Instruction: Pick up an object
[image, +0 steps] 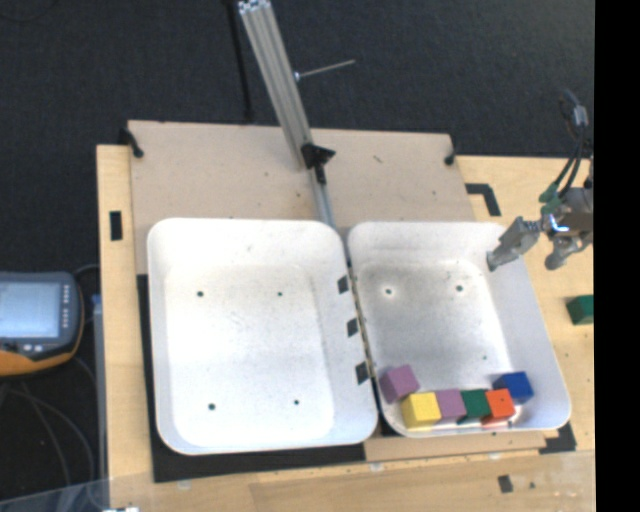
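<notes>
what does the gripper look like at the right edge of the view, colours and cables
The gripper is grey metal with two slim fingers, the rest of it cut off at the right edge. Thin dark cables and a green fitting sit just above it.

Mounted high above the bench (420, 470), fixed, looking down at a slant. Far enough back to take in both white bins side by side, left bin (160, 250) and right bin (530, 320), plus bench edges and dark floor beyond. Just 1 view. Far edge of the bench toward the top, near edge at the bottom.
</notes>
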